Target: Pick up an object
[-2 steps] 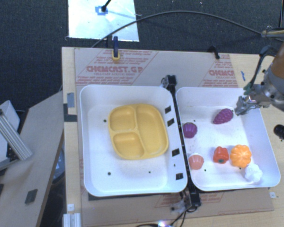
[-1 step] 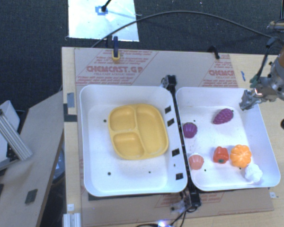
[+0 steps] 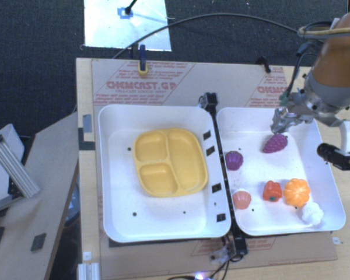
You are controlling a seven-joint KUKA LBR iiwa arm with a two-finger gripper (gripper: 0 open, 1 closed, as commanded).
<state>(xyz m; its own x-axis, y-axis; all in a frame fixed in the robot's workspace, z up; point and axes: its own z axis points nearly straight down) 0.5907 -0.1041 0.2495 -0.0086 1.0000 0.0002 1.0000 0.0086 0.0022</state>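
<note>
Gripper (image 3: 282, 123): bare grey metal, dull sheen; directly beneath it a purple grape bunch (image 3: 275, 143), matt knobbly plastic, and the bin (image 3: 329, 177) under both is smooth white plastic, faintly glossy at the rim. Further toward the near edge from the gripper, an orange pumpkin (image 3: 296, 192) and red pepper (image 3: 272, 191), smooth and slightly shiny plastic. Across the divider from the gripper, a yellow compartment tray (image 3: 168, 161), smooth matt plastic; board (image 3: 181, 79) beneath looks like paper-faced sheet with red print.
</note>
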